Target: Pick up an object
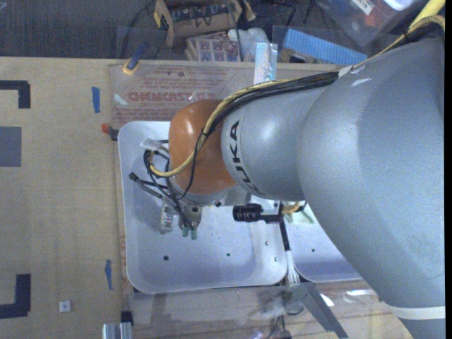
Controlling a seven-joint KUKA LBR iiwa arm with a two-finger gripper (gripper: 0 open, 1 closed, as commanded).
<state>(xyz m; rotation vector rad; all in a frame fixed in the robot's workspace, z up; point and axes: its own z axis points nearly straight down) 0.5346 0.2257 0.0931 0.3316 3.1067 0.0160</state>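
My gripper point(188, 233) hangs low over the left white bin point(212, 263), near its middle left. Its two green-tipped fingers point(185, 232) point down and stand close together, shut, with nothing visible between them. A small pale grey piece point(167, 221) sits just left of the fingers; I cannot tell whether it is a loose object or part of the hand. The orange band point(194, 154) and the grey arm point(339, 154) cover the bin's back and right side.
The right bin point(325, 267) is mostly hidden under the arm; a pale scrap point(304, 214) peeks out at its left rim. A printed cardboard sheet point(176, 94) lies behind the bins. Wooden bench point(56, 210) spreads to the left.
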